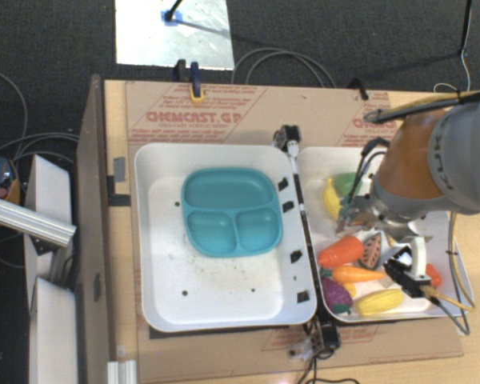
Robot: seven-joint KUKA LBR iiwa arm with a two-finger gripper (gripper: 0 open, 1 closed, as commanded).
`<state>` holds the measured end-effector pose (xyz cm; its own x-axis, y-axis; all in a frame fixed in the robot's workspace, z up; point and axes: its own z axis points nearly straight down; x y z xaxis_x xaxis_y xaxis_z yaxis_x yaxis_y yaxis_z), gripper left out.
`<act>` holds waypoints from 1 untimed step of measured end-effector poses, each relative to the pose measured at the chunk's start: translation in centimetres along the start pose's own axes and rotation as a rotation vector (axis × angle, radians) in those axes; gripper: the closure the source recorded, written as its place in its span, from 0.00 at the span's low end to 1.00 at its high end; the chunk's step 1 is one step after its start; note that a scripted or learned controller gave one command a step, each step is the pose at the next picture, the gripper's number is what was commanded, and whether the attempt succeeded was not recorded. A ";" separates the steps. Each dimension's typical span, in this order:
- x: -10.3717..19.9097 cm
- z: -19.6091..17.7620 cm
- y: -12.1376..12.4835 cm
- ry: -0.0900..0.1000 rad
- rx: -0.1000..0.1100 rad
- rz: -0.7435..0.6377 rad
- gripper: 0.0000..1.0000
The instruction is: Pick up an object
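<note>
Bench [224,106]: covered with brown board printed in red — "CHEMCAST GP" reads along the far edge, and part of the same print shows at the far right corner.
Left bin [164,294]: holds a teal divided tray [230,212] with three compartments, lying flat near the middle.
Right bin [316,166]: crowded with toy food, touching the left bin along a shared rim with black clips.
Arm [436,162]: grey with an orange band, reaching in from the right and covering the far half of the right bin.
Pincer [354,217]: low over the right bin, just above the orange carrot [341,251] — whether its fingers are open or closed cannot be told, and nothing is seen between them.
Toy food: a yellow piece [331,198] and a green piece [346,182] beside the pincer; a watermelon slice [371,250] next to the carrot; a second orange piece [357,275], a purple piece [335,294] and a yellow corn cob [378,301] along the near edge.
Other writing: none legible on the toys or the tray.
</note>
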<state>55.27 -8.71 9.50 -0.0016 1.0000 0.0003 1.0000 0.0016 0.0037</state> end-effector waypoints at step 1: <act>0.0 0.0 0.0 0.000 0.001 0.000 0.00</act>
<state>55.25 -8.70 9.45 -0.0015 1.0000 0.0007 1.0000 0.0015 0.0029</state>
